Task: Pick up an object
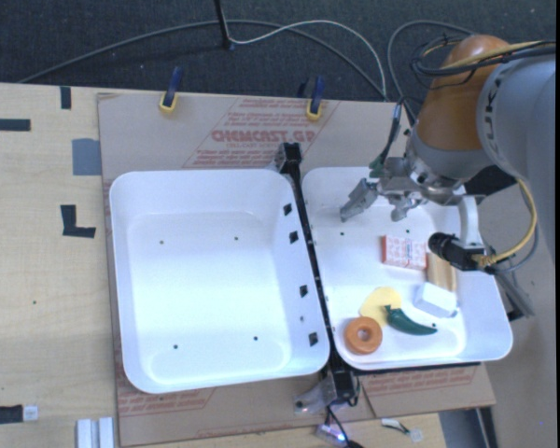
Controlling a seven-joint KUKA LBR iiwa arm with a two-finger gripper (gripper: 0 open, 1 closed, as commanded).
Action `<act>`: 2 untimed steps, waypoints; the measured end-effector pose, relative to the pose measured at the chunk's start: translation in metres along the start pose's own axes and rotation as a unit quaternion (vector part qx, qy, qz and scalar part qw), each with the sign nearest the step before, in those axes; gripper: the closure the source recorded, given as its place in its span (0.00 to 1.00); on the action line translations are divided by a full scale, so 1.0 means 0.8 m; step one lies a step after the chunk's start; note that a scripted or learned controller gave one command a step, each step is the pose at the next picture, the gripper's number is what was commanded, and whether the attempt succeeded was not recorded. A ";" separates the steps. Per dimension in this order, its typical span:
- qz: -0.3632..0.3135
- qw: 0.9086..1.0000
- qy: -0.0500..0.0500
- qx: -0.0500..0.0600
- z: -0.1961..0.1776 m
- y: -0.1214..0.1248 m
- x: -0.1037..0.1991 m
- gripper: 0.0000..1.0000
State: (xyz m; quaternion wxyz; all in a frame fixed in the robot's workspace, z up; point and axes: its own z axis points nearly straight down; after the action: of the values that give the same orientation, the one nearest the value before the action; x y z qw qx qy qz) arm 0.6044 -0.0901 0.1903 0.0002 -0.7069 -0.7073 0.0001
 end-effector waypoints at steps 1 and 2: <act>0.000 1.000 0.000 0.000 -0.013 0.000 0.000 1.00; -0.002 1.000 0.001 -0.003 -0.081 -0.070 0.072 1.00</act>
State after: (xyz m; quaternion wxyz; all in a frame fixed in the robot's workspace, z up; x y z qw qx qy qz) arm 0.5486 -0.0326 0.2550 -0.0012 -0.7054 -0.7088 -0.0021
